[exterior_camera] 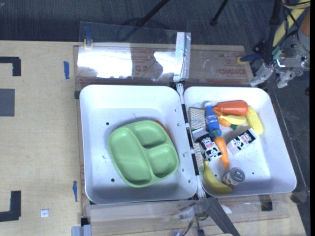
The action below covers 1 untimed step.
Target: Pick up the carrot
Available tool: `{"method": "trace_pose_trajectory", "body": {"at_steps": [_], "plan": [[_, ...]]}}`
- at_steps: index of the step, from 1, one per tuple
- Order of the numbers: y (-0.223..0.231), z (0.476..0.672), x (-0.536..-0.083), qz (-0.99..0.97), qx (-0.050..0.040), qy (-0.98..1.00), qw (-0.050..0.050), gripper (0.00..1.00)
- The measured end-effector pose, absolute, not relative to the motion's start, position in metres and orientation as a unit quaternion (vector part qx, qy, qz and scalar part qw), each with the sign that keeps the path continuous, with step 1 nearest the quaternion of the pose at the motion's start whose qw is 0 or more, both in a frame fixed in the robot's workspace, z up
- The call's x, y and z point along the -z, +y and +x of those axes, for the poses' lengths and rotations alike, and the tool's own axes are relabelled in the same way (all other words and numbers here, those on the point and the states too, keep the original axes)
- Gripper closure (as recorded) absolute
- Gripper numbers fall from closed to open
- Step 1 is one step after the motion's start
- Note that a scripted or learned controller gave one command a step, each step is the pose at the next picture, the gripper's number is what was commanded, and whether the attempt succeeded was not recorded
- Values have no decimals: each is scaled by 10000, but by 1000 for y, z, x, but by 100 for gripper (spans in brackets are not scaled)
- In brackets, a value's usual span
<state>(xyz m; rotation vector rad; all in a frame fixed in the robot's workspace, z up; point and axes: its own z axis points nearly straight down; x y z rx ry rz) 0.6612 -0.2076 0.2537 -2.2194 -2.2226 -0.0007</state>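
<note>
The carrot is a small orange stick lying lengthwise in the middle of the right bin. It lies between two black-and-white cow-print cartons, touching the left one. My gripper hangs at the upper right, beyond the far right corner of the right bin and well away from the carrot. Its two fingers are spread apart and nothing is between them.
Around the carrot lie a blue bottle, a red sausage, a corn cob, a banana and a grey can. The left bin holds a green divided plate. A clear panel stands behind the bins.
</note>
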Motion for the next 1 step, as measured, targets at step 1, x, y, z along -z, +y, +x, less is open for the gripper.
{"method": "trace_pose_trajectory", "body": {"at_steps": [1], "plan": [[-162, 635, -178, -6226, -1, -7826, 6, 0]]}}
